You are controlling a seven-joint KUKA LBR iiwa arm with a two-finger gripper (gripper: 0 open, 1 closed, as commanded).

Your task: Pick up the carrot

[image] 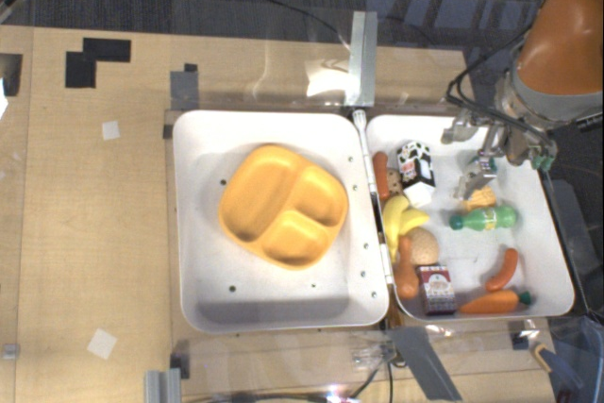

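Carrot lies at near edge of right bin, green top pointing right, just beside red box. Gripper hangs over far part of same bin, above green bottle; finger spread cannot be told. Yellow plate sits in left bin.

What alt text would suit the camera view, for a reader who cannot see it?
The arm's tool hangs over the right bin, far from the carrot lying at that bin's near edge among other toy food. The left bin bears a yellow divided plate.
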